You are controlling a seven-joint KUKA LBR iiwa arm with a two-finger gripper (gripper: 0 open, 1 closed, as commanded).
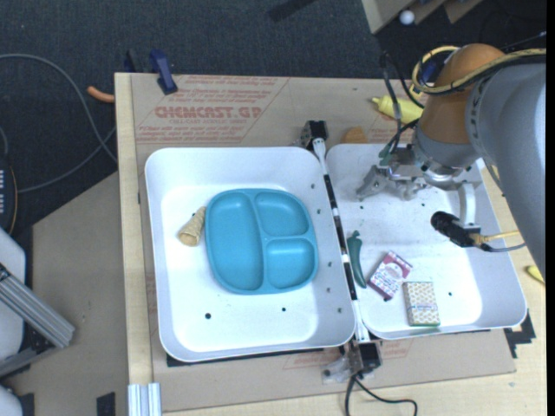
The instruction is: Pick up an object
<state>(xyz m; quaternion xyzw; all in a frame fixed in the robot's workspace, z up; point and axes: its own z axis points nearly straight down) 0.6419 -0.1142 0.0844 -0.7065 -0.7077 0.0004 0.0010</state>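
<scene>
**Camera view.** The gripper point(381, 180) hangs low over the far part of the right bin point(490, 276), close to the wall that this bin shares with the left bin point(173, 306). Whether it is released or clenched cannot be told at this angle. The bin floor just around the gripper is bare.

The candidate objects all lie nearer the camera than the gripper and apart from it:
- a green tool point(355, 258) lies along the shared wall;
- a pink packet point(389, 276) lies flat, just beside the tool;
- a tan box point(421, 303) lies flat, farthest from the gripper. Its corner is close to the packet, and whether they touch cannot be told.

Across the shared wall from the gripper, a blue divided plate point(260, 239) sits in the left bin. A tan cone point(192, 225) is at the plate's far side.

**Likely hazards, as judged.**
- Closing at the present spot would probably catch only bare floor.
- The tool lies against the wall, which may block one side of a grasp.
- The packet and box look thin and flat, so a grasp could skid over them, or push one into the other rather than lift it.
- A descent close to the wall risks striking the rim.
</scene>
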